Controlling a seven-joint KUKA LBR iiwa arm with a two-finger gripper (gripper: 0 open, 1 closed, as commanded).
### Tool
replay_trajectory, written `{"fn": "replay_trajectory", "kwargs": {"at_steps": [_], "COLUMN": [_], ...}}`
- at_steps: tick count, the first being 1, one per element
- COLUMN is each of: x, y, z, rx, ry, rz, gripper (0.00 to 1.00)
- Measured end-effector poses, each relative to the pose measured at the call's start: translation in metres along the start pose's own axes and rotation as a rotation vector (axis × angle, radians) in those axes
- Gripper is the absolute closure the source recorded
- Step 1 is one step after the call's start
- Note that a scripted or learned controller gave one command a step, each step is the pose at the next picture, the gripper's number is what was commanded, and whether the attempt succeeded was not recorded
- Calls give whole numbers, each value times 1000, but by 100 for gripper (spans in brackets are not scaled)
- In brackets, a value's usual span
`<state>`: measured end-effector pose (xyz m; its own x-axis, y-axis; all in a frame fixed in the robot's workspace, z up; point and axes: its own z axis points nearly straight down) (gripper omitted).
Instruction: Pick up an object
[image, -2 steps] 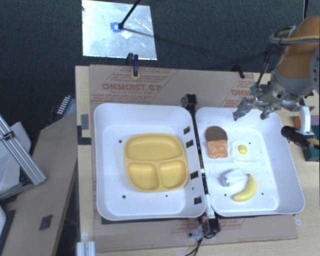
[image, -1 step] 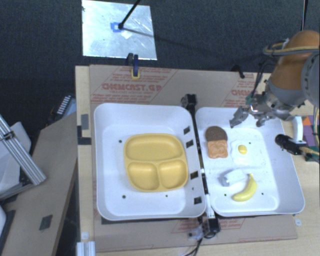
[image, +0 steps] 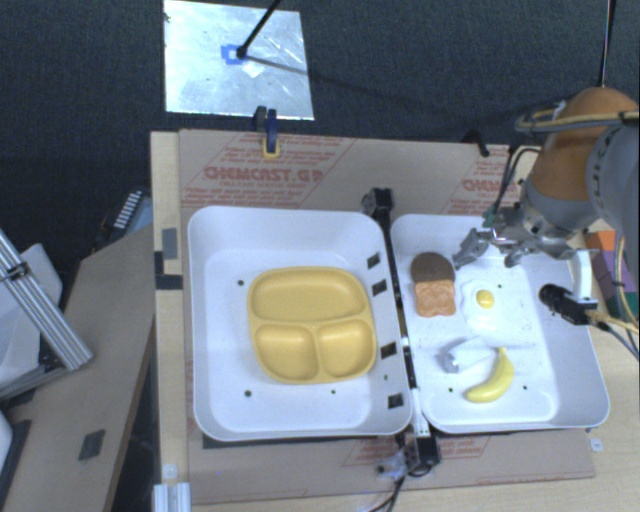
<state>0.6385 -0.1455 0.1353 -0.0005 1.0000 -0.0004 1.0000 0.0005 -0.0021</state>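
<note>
White bins on table: left bin (image: 215, 300) with yellow tray (image: 305, 322); right bin (image: 570, 400) with fried egg (image: 487, 303), banana (image: 492, 378), bread (image: 434, 285). End effector (image: 497, 245) above far edge, spread open, holding nothing. Approach step; next: descend onto chosen item, close.

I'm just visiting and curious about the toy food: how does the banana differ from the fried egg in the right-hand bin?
The banana is all yellow, long and curved; the fried egg is a flat white patch with a small round yellow yolk. The banana lies near the front of the right bin, the fried egg farther back, closer to the gripper. The banana lies beside a pale grey piece; the fried egg lies beside an orange block. Both rest on the bin floor, ungripped.
</note>
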Motion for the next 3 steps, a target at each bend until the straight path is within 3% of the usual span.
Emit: {"fn": "replay_trajectory", "kwargs": {"at_steps": [1,2,3], "x": [0,0,-5], "y": [2,5,7], "z": [48,34,-11], "rx": [-8,-15,-9], "ry": [0,-2,-1], "rz": [1,-1,0], "gripper": [0,100,100]}}
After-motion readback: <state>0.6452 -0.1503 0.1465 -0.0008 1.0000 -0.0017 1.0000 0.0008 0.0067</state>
